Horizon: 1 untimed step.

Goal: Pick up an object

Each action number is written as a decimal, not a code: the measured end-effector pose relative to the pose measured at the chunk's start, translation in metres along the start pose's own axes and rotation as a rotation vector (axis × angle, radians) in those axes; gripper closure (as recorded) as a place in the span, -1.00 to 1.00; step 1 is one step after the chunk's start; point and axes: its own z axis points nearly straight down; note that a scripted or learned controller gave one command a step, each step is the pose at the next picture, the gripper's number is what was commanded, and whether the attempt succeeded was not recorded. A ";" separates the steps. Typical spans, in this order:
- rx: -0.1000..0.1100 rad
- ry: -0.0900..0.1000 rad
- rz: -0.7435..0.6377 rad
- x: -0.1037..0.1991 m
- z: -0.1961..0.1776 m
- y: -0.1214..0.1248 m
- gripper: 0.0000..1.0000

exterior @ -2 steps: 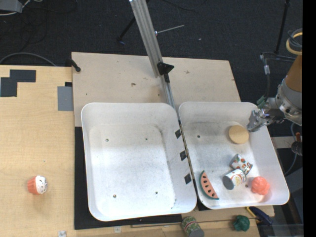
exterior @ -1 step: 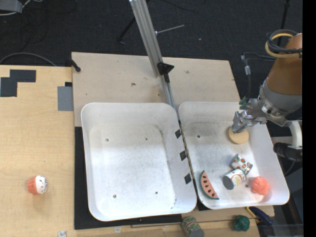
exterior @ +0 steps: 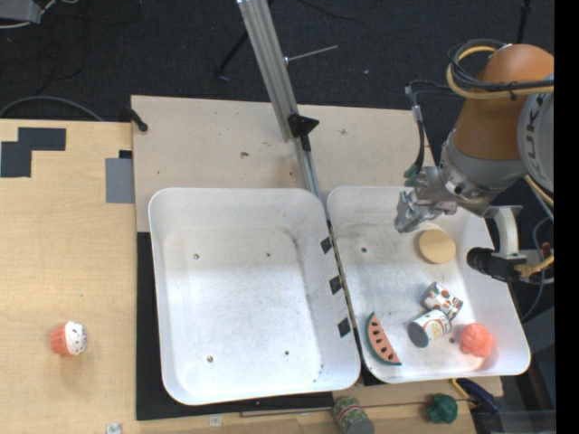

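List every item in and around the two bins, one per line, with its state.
gripper: above the right bin's far side, nothing visibly held
right bin: holds five objects
tan disc: flat, just beside the gripper
watermelon slice: flat by the divider
small can: on its side
patterned piece: lying against the can
orange ball: resting near the front corner
left bin: sitting beside the right bin

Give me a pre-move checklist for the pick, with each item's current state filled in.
1. Objects available in right bin: ok; tan disc, watermelon slice, can, orange-pink ball.
2. End effector over right bin: ok.
3. End effector centred above tan disc: not ok, it sits beside it, toward the bin divider.
4. Object already held: cannot tell.
5. Tan disc apart from other objects: ok.
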 end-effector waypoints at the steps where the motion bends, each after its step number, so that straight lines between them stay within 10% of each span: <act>1: 0.002 0.000 0.000 0.057 -0.004 0.000 1.00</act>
